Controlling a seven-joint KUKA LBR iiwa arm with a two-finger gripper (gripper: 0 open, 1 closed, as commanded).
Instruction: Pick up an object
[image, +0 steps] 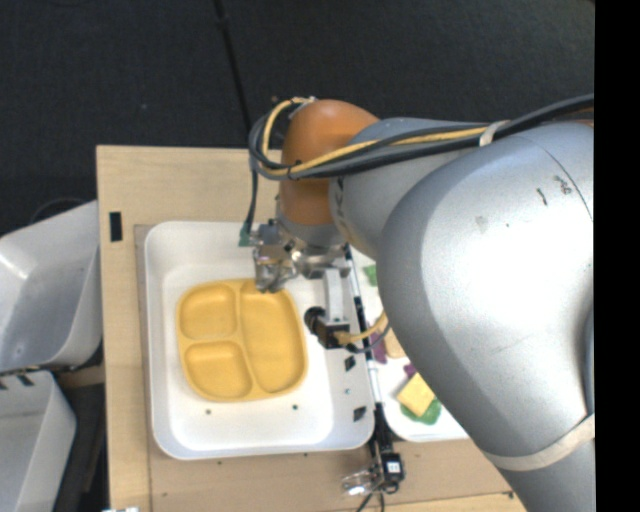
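The big grey arm (480, 290) leans in over the left white bin (160, 330), its gripper (272, 272) down at the top edge of a yellow tray.

That arm hides most of the right bin (440, 432), its orange band (320, 160) showing above the wrist. The yellow divided tray (240, 340), with three compartments, lies flat in the left bin, a little left of centre. The gripper sits at the tray's far rim; from here I cannot tell how it is set. A small yellow-and-green block (418, 398) lies in the right bin.
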